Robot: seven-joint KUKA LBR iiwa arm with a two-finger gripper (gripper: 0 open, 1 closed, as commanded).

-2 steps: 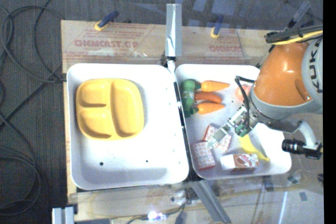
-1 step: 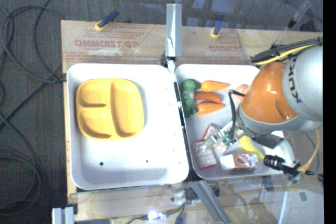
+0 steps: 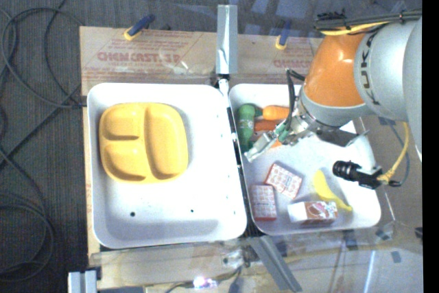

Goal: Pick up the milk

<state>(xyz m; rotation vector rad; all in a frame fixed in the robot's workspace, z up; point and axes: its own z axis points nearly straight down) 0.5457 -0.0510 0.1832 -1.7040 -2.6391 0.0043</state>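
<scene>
Your gripper sits over the vegetables; whether it's open I can't tell. Shift toward the milk by the bin's front edge.

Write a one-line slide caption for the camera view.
KUKA arm's gripper hovers over vegetables in the right bin; milk carton lies near its front edge.

We see the grey arm reaching in from the right, its orange band sitting just above the wrist and bulking large in the upper right of the view. Below that band the wrist angles down and to the left, ending in the gripper, whose pale, slim fingers point leftward and slightly downward, lying close together.
</scene>
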